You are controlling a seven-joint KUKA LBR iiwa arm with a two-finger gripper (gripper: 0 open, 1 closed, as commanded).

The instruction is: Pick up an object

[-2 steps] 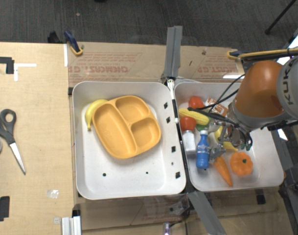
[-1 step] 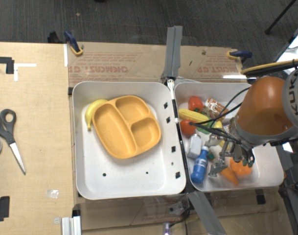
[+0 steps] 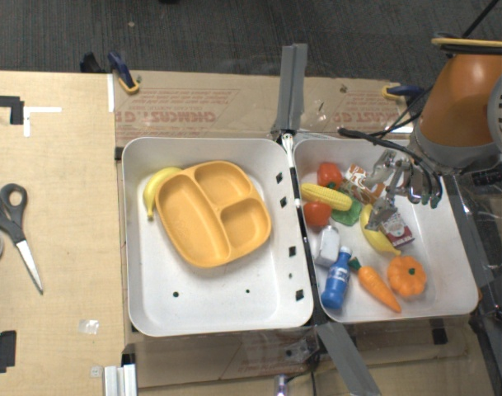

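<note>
So we've got the left bin (image 3: 152, 304) with a big orange divided plate (image 3: 213, 213) in it. The arm (image 3: 461, 97) hangs over the right bin (image 3: 448, 287), gripper (image 3: 388, 209) low among the toys, right above the yellow lemon (image 3: 376, 239). Can't tell how wide it's set. Carrot (image 3: 378, 289) and little pumpkin (image 3: 407, 276) sit nearby.

Yellow banana (image 3: 156, 186) mostly hidden under the orange tray (image 3: 213, 213) — scissors (image 3: 11, 229) cut off at left.
</note>
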